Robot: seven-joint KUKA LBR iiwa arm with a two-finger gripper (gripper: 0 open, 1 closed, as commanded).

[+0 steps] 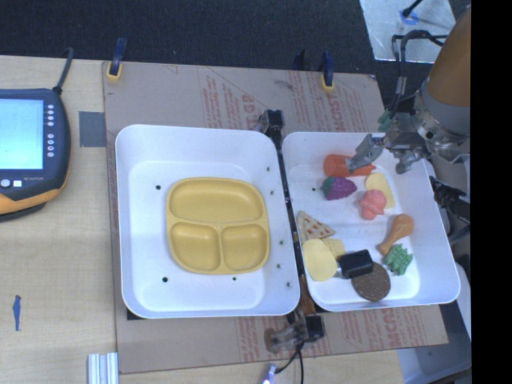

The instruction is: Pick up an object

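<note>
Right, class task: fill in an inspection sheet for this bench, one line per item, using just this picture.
Surface: cardboard sheet on the bench, clamped along its far edge.
Job's things: right bin holds toy foods, among them a carrot, drumstick and broccoli.
Clutter: yellow divided tray in the left bin.
Grippers: claw at the carrot; grip unclear.
Cables: wires at the bins' near junction.
Surroundings: teach pendant at left.
</note>
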